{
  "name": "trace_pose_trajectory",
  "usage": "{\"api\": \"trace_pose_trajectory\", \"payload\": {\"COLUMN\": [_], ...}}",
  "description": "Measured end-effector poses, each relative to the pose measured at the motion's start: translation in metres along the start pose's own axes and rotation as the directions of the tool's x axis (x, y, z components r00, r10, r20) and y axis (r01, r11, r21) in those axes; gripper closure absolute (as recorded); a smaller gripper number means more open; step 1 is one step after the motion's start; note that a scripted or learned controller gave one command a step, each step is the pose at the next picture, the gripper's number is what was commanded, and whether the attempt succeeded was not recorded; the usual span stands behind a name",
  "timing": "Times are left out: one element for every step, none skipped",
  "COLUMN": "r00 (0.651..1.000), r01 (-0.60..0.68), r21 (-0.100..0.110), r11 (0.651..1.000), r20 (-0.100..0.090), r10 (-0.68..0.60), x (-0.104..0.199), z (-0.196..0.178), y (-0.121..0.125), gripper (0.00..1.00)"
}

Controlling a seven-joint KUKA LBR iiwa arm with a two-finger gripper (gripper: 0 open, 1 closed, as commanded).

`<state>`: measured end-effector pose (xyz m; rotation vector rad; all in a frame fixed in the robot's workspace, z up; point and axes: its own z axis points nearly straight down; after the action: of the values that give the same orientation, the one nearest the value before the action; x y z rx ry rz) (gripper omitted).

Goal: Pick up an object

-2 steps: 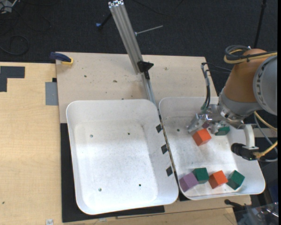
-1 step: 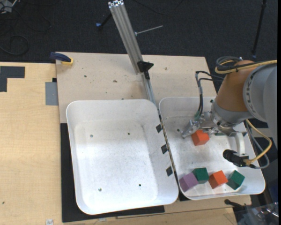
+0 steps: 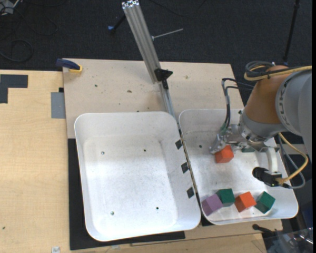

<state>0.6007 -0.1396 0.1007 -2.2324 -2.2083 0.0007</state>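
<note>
Pincer (image 3: 224, 147): you seem to grip the orange-red cube (image 3: 224, 154) between narrowed fingers.
Place: right bin (image 3: 200, 121), above the block row.
Advice: lift straight, slowly.

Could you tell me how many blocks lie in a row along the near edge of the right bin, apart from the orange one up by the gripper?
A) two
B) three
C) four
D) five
C: along the right bin's near edge lie a purple block, a green block, an orange block and another green block, while a separate orange block sits at the gripper.
</note>
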Motion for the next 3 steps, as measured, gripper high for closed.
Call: {"api": "trace_pose_trajectory", "payload": {"r00": [1.000,1.000,1.000], "r01": [0.012,0.012,0.013], "r21": [-0.004,-0.004,-0.004], "r11": [1.000,1.000,1.000], "r20": [0.001,0.001,0.001], "r10": [-0.012,-0.012,-0.013], "x": [0.009,0.005,0.004], "z": [-0.056,-0.102,-0.152], "y": [0.003,0.011,0.011], "gripper": [1.00,1.00,1.00]}}
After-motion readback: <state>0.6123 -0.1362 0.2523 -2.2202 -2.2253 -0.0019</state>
